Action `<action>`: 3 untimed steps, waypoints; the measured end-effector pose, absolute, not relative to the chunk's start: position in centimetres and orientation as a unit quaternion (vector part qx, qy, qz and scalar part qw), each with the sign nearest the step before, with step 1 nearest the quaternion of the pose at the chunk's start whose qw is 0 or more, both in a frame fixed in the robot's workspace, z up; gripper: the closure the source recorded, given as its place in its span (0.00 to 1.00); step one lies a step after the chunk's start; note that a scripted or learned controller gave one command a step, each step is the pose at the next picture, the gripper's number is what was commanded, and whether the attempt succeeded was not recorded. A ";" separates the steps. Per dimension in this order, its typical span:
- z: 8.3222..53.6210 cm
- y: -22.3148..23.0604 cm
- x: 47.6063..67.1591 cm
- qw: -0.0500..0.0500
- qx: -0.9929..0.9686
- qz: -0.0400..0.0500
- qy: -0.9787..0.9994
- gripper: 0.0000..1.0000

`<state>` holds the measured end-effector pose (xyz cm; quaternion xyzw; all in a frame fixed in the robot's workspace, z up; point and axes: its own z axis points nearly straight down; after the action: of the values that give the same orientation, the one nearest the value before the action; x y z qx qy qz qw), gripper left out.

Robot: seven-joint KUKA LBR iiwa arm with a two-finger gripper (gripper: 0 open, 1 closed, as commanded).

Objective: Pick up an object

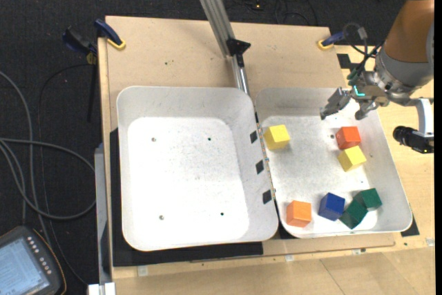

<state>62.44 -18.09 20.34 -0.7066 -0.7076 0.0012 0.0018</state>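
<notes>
Camera view looks down on a wooden bench point(173, 55) with two white bins side by side. Left bin point(138, 114) sits in the middle left of the frame. Right bin point(304, 107) sits in the middle right, and it has little blocks in it.

One yellow block point(277, 137) lies near the left wall of the right bin, well apart from the others. An orange block point(348, 137) lies at the upper right of that bin, and a second yellow block point(353, 158) is just below it, touching or almost touching. Along the lower edge lie another orange block point(298, 213), a blue block point(332, 206) and two green blocks point(361, 206) that press together.

From the right edge of the frame comes the arm point(407, 38), grey and orange. Its gripper point(349, 101) hangs over the upper right part of the right bin, just above the orange block there. Two fingers point(334, 106) are spread apart, with nothing between them
</notes>
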 end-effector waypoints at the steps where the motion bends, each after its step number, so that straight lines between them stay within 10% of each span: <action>1: 20.6 -18.1 62.5 0.000 -0.706 0.001 -0.708 0.00; 3: 11.9 -17.9 62.2 -0.002 -0.707 -0.001 -0.707 0.00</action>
<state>62.23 -17.95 11.86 -0.7069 -0.7073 -0.0010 -0.0019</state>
